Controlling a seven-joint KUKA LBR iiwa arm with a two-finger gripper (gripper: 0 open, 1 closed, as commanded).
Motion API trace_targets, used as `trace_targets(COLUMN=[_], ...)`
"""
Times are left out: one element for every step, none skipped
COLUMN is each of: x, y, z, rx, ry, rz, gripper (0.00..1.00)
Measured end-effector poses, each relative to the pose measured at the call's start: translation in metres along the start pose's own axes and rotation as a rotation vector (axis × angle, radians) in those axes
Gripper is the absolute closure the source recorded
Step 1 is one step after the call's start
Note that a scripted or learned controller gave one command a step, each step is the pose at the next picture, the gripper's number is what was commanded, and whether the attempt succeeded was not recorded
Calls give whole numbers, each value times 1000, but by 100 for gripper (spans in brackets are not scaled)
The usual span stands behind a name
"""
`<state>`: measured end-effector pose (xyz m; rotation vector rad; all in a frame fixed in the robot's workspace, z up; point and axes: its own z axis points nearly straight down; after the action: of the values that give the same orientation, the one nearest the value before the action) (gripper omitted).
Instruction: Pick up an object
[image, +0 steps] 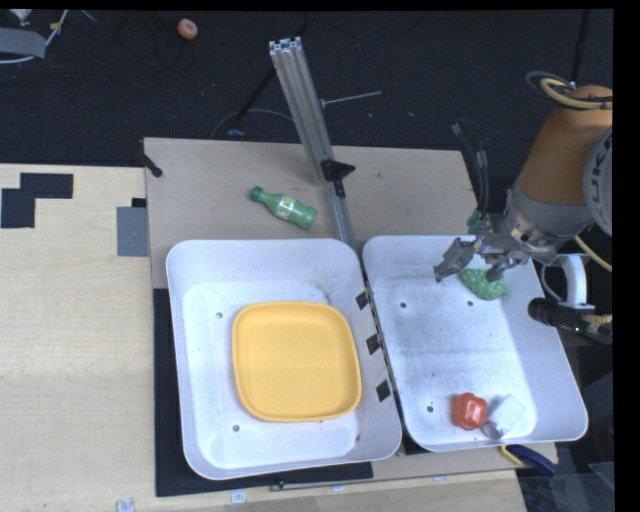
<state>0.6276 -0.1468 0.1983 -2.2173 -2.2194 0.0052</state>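
Gripper spread open, low over green object, right bin; arm angled in from right

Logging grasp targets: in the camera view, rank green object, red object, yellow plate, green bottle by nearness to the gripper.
From the gripper:
1. Green object, right bin, just under the gripper.
2. Red object, right bin's near edge.
3. Yellow plate, left bin, and green bottle, on the bench behind: too close to call.

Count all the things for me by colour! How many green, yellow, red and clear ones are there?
Green: 2, the bottle and the green lump
Yellow: 1, the plate
Red: 1, the red thing
Clear: 1, the clear thing
Total: 5
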Motion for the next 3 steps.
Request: trace_targets(x=[3,4,3], y=[7,6,7], z=[60,109,97], rx=[0,-2,-5], ry=[0,0,-1], rz=[0,0,2], gripper=[0,0,100])
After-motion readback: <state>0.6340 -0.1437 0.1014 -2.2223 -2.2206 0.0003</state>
